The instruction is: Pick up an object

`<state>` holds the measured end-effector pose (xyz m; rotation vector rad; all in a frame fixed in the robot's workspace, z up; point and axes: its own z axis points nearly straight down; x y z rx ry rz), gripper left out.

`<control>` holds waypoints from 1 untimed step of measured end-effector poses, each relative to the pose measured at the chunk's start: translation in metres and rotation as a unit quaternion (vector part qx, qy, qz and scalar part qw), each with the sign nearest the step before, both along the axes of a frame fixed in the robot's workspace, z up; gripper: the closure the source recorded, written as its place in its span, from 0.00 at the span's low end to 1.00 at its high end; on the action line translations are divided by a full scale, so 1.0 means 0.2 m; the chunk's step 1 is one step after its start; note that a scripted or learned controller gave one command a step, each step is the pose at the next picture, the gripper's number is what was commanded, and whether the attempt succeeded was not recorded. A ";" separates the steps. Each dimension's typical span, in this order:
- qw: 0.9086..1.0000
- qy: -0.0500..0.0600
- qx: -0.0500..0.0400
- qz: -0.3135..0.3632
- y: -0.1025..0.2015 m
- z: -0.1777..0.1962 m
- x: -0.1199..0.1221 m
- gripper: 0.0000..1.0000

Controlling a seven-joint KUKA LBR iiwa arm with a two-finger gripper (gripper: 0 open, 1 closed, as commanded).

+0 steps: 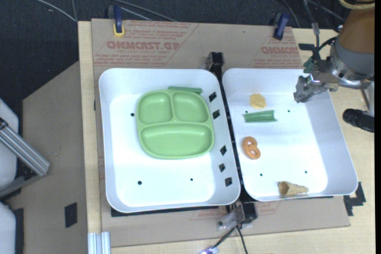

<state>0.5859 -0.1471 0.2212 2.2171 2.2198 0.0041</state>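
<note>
The right bin (324,154) holds a small yellow piece (257,100), a green bar (259,117), an orange pretzel-shaped piece (252,148) and a tan wedge (292,188) near the front rim. My gripper (302,94) hangs over the bin's far right part, to the right of the yellow piece and apart from it. Nothing shows between its tips.
The left bin (119,175) bears a green divided plate (175,124) with a green strip (186,90) at its far edge. Black clips (221,151) line the seam between the bins. Cables run across the dark floor behind the bench.
</note>
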 end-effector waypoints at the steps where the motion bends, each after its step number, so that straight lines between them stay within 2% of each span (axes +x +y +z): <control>1: 1.000 0.000 0.000 0.000 0.00 0.27 0.01 1.00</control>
